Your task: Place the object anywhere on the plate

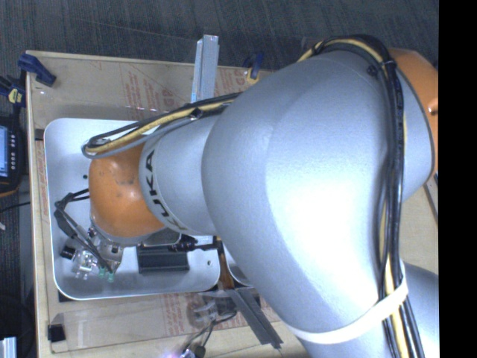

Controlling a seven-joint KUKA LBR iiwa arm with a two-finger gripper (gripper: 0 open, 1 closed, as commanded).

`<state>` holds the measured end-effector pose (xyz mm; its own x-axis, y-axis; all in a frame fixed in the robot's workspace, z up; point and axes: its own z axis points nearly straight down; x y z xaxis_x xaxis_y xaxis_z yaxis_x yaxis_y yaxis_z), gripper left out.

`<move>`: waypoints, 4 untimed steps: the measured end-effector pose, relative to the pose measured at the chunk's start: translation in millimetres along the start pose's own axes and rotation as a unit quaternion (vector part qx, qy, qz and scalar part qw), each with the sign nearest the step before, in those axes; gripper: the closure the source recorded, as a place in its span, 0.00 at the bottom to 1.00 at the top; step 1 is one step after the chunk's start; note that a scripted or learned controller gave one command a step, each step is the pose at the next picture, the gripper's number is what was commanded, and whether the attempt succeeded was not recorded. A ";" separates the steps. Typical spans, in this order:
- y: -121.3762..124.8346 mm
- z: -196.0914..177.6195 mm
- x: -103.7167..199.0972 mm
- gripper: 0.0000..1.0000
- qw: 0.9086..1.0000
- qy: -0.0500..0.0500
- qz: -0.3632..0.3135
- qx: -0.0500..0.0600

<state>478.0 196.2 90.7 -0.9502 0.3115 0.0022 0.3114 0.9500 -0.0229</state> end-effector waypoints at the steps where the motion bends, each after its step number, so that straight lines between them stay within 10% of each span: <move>1: -51.3 -188.6 -14.5 1.00 1.000 -0.003 -0.021 -0.012; 2: -1.4 -0.4 -46.7 1.00 1.000 0.000 0.011 -0.011; 3: -51.3 -0.3 -33.3 1.00 0.995 -0.001 -0.102 -0.014; 4: -81.9 -0.2 -27.2 1.00 0.987 -0.001 0.158 -0.013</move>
<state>478.4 109.9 92.7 -0.8057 0.5923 -0.0022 0.5923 0.8057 0.0031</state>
